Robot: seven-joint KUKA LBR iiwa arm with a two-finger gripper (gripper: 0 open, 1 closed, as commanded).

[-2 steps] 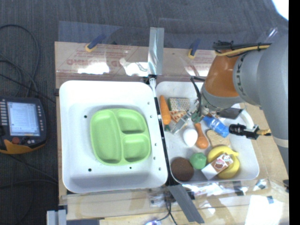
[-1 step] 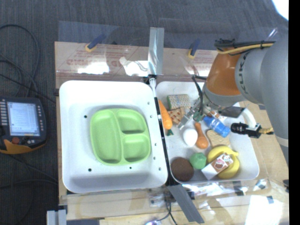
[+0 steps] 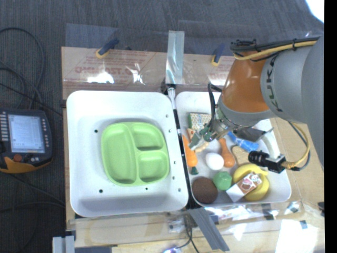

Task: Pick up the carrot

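The grey arm (image 3: 300, 78) enters from the right of the camera view and bends downward, its orange band (image 3: 247, 86) sitting just above the wrist. The gripper (image 3: 202, 137) points down and toward the left, low over the right bin, with dark cables looping along the arm's side.

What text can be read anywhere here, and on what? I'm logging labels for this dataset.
"KU", running down the arm, rest cut off.
Pendant screen: too small to read.
Red print on the cardboard behind the bins: blurred.
Patterned packet: unreadable.
Card on the yellow fruit: picture, no legible words.
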